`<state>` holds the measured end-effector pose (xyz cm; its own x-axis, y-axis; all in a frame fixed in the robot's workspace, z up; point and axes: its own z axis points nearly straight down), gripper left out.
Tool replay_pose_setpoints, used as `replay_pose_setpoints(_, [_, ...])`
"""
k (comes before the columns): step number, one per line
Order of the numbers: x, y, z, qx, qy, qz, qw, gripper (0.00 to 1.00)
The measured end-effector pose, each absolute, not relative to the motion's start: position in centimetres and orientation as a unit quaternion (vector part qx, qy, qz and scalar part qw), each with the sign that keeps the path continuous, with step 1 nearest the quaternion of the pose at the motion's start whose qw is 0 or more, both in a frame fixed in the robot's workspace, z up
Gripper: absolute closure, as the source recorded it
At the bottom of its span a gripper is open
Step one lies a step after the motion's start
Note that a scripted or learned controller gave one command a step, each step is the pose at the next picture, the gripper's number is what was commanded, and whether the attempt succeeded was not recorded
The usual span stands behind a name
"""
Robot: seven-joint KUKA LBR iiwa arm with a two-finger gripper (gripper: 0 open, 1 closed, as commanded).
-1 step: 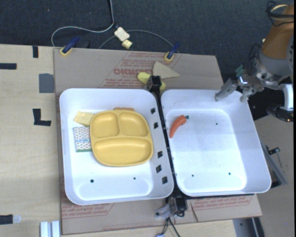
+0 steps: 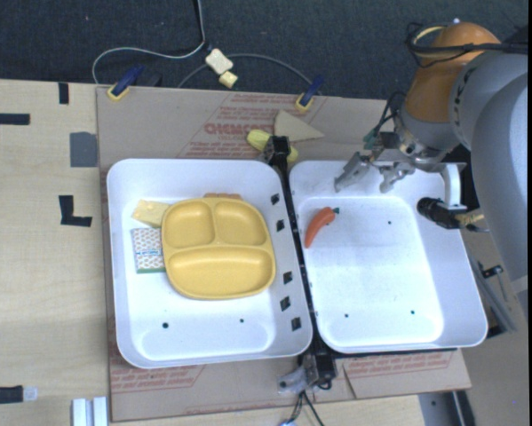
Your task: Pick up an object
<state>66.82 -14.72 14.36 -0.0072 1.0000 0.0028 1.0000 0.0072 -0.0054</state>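
Nearest me on the counter (image 2: 35,327), past the front edge of the cardboard sheet (image 2: 230,122), I see two white bins side by side. Left bin (image 2: 128,327) holds a yellow divided tray (image 2: 219,247), flat, roughly mid-bin toward the far half. Just left of the tray, touching or tucked at its edge, sits a small patterned packet (image 2: 146,249), and a pale yellow flat piece (image 2: 147,211) lies just beyond that packet. Right bin (image 2: 381,318) shares the black divider strip (image 2: 290,238) with the left bin. An orange carrot (image 2: 319,226) with a dark green tip lies in the right bin, near the divider and in the far-left part of that bin, tilted, lying on the bin floor, nothing touching it. My gripper (image 2: 372,175) hovers over the right bin's far rim, to the right of the carrot and well apart from it. Its fingers (image 2: 350,177) are spread apart with nothing between them. Grey arm with the orange band (image 2: 443,78) comes in from the right behind it. Beyond the bins, a yellow object (image 2: 259,138) and a tan wedge (image 2: 298,127) sit on the cardboard near the divider's far end. Two blue clamps (image 2: 126,82) pin the cardboard's far edge.
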Motion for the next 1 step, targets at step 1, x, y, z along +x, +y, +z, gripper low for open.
replay_pose_setpoints(1, [62.46, -10.6, 8.28, -0.706, -0.708, 0.0003, -0.002, 0.0])
